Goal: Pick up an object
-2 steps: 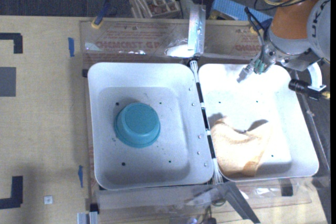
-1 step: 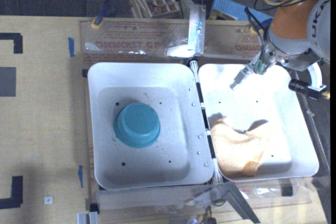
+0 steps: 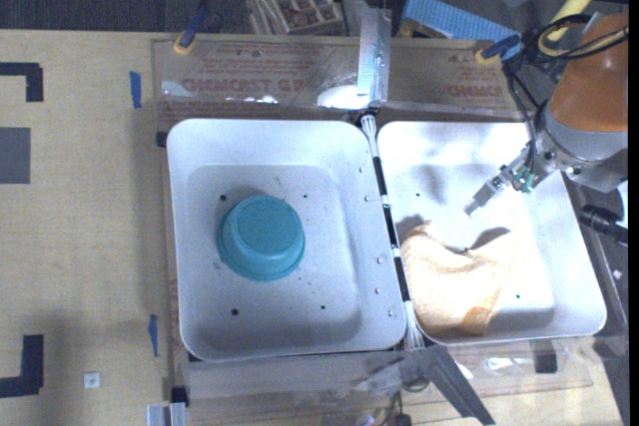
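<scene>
One tan cloth [image 3: 454,286] lies below the fingers [image 3: 496,187], whose spread I cannot tell.

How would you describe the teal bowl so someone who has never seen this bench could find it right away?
Two shallow white bins sit side by side on the bench; look in the left white bin. Near its middle rests a round teal plastic bowl, turned upside down. It is smooth, rigid and blue-green, unlike the crumpled tan cloth lying in the right white bin.
</scene>
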Robot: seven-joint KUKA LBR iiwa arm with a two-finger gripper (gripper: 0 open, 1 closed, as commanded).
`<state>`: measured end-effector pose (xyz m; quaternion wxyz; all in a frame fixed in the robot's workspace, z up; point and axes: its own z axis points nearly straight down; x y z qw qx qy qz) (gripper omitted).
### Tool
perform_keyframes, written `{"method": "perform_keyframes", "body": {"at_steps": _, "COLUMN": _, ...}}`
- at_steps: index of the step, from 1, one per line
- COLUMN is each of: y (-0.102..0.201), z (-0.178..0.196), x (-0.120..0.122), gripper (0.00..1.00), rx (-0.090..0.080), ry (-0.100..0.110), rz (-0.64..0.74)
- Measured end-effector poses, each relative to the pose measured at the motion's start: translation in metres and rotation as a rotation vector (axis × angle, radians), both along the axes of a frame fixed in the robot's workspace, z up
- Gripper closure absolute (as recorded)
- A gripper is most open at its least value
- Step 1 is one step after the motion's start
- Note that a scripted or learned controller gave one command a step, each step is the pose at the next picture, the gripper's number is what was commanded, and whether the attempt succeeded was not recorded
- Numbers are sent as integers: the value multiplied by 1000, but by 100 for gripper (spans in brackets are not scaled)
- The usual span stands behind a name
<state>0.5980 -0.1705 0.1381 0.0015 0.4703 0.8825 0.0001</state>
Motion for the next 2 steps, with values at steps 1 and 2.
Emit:
{"method": "perform_keyframes", "body": {"at_steps": 1, "y": -24, "z": -44, "x": -26, "gripper": 0, "rx": 1, "ry": 1, "rz": -65}}
{"method": "perform_keyframes", "body": {"at_steps": 2, "y": -27, "z": -51, "x": 7, "gripper": 0, "rx": -1, "ry": -5, "rz": -261}}
